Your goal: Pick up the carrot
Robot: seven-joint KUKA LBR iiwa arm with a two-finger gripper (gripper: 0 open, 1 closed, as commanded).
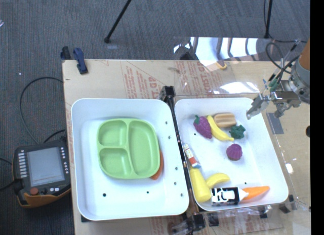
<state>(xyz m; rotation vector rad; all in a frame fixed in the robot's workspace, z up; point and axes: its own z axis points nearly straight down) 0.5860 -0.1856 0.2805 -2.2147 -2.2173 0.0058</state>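
From the overhead camera I am watching the claw point(264, 102) hanging at the far right corner of the right bin point(276, 150), just at its rim. It is holding nothing, and at this size I cannot tell how far it is opened. The carrot point(255, 192) is lying well apart from it, toward the near edge of the same bin and slightly to the left of the claw in this view, so I am judging the coming move as a long pull toward the camera side, then a descent. Its long axis is running roughly left to right, thick end by a black-and-white tag point(225, 195), point aiming right. Between claw and carrot a purple ball point(234, 151), a banana point(218, 128) and broccoli point(238, 130) are sitting off to the left. The arm point(298, 84) is reaching in from the right, wrist raised over the bin corner.
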